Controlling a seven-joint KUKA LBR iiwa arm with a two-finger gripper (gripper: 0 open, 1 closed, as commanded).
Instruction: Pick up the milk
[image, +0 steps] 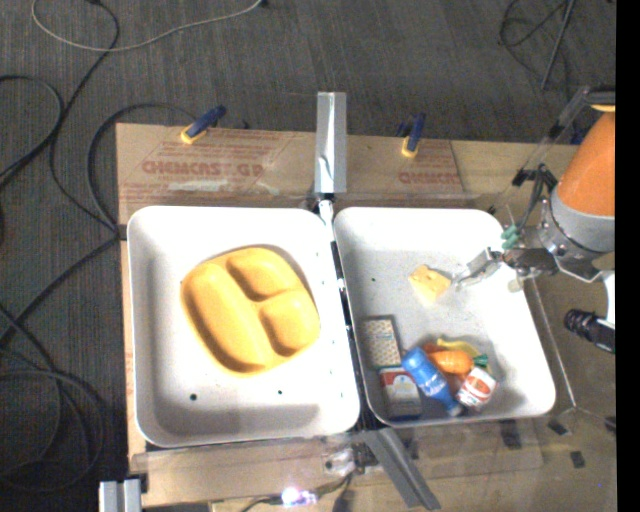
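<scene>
The milk (425, 372) looks like a small blue carton with a white label. It lies tilted in the front part of the right bin (520, 320), packed among other toy groceries. My gripper (468, 274) hangs over the middle right of that bin, reaching in from the right. Its tip is just right of a yellow cheese wedge (430, 283). It is well behind the milk and apart from it, and nothing shows held in it.
An orange carrot (452, 360) and a red-and-white can (478, 388) lie right of the milk. A grey speckled box (380, 342) and a dark blue item (402, 396) lie to its left. The left bin (150, 300) holds a yellow divided plate (252, 306).
</scene>
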